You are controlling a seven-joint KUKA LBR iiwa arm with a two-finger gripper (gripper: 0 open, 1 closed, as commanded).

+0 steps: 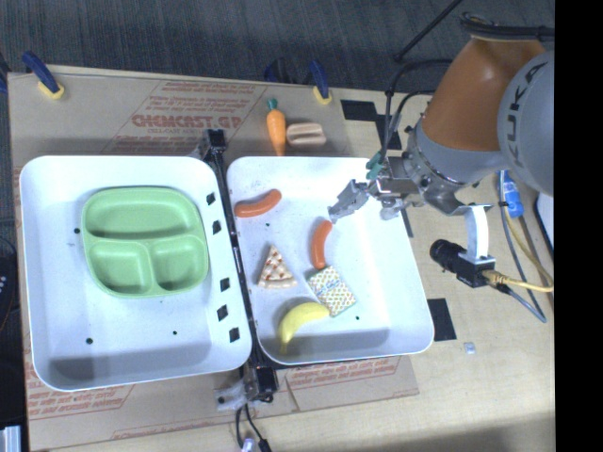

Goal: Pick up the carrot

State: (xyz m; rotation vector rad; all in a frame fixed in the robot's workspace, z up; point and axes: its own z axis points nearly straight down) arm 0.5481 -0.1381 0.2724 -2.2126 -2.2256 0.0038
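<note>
The carrot (274, 128), orange with a green top, lies on the cardboard just behind the right bin (405, 290), outside it, next to a small hot dog bun (304, 136). My gripper (367, 204) hangs over the right bin's upper right part, well to the right of the carrot and nearer the camera. Its two fingers stand apart, open, with nothing between them.
The right bin holds two sausages (257, 203) (321, 242), a pizza slice (275, 269), a patterned packet (332, 290) and a banana (300, 320). A green divided tray (144, 239) lies in the left bin (47, 328). Blue clamps (320, 83) hold the cardboard's back edge.
</note>
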